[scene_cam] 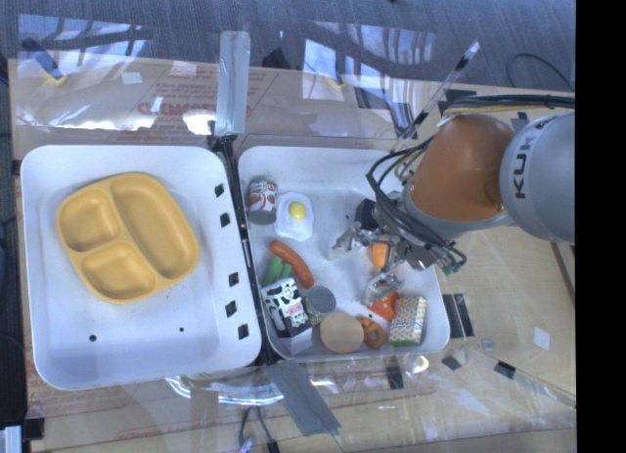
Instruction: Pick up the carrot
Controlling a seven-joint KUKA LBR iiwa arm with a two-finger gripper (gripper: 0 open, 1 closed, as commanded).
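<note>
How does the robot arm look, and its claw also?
The arm is grey with dark lettering and a rounded orange band above the wrist. Black cables loop around the wrist. The claw is small, metallic and dark.

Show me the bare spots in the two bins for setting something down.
The left bin has bare floor below and to the right of the yellow plate. The right bin has a bare strip along its top wall, above the fried egg. Its lower half is crowded: sausage, cow-print carton, and the claw beside the carrot.
</note>
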